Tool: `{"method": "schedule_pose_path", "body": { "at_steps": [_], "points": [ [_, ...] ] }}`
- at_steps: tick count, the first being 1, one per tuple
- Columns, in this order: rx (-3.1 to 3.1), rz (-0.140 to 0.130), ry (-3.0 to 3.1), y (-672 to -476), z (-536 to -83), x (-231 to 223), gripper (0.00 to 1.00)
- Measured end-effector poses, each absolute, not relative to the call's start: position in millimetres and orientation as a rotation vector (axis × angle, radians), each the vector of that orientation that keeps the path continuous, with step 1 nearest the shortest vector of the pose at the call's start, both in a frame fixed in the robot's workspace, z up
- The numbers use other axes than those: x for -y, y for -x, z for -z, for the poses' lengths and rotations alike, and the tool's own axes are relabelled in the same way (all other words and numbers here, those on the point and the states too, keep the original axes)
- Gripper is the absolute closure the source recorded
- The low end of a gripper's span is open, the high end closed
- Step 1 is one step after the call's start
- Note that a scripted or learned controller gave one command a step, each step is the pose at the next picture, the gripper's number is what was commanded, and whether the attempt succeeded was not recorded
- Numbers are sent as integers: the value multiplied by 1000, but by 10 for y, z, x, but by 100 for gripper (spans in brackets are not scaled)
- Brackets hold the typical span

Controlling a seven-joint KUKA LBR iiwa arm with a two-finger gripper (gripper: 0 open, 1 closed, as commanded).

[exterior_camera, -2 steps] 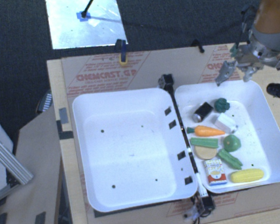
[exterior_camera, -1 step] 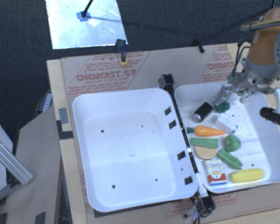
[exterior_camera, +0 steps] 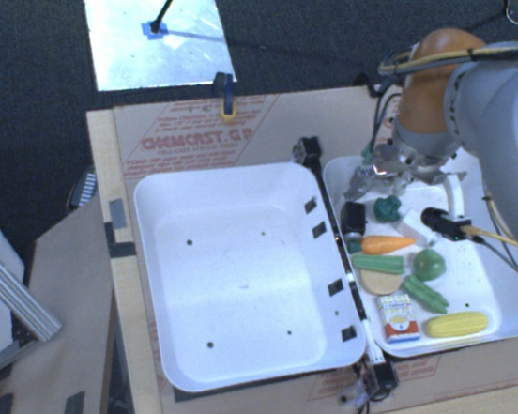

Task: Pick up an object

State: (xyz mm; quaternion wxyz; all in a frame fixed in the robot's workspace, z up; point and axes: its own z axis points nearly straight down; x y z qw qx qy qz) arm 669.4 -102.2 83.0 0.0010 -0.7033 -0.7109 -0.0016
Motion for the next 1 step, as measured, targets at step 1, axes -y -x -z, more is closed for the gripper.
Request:
{"method": "schedule_pose_path", "body": {
  "at_steps": [1],
  "points": [
    [2211,-8,2222,-5510,-840,1277,0]
  ]
}}
